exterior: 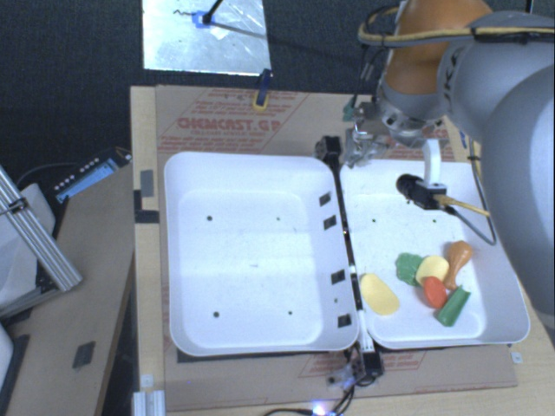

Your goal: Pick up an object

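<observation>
My gripper [358, 152] hangs over the far left corner of the right bin [499, 271], close to the divider between the two bins. Nothing shows in its grasp. A cluster of toy foods lies at the near side of the right bin, well away from the gripper: a flat yellow piece [379, 294], a green leafy piece [406, 266], a small yellow piece [432, 269], a red piece [434, 292], a green block [453, 308] and a brown drumstick [457, 259].
The left bin [186, 232] lies beside the right one, joined by a line of black clips [336, 250]. A cardboard sheet [225, 120] lies under both bins. A shiny square plate [205, 24] sits at the back.
</observation>
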`<state>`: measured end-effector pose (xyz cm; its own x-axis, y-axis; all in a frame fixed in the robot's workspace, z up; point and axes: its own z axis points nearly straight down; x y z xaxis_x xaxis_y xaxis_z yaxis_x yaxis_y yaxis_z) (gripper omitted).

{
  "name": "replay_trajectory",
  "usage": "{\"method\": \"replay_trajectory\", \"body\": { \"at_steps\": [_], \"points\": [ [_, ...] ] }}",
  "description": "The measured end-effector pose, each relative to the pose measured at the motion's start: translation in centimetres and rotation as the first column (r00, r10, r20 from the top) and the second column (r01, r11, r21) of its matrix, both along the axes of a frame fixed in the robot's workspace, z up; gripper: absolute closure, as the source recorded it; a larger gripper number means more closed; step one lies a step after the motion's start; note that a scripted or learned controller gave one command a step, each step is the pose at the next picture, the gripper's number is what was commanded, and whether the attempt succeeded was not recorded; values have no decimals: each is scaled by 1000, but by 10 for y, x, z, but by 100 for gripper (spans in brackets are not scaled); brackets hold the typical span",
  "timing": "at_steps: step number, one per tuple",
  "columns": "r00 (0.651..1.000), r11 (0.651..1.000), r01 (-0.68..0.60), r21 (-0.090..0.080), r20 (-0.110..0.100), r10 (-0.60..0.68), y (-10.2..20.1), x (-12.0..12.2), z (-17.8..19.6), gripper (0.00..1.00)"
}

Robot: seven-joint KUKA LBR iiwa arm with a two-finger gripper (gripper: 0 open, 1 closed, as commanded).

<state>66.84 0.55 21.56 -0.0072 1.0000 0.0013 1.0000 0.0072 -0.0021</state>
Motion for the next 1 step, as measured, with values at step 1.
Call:
{"method": "replay_trajectory", "body": {
  "at_steps": [1],
  "points": [
    [1000, 1000, -1, 1, 1, 1, 51, 0, -33, 100]
  ]
}}
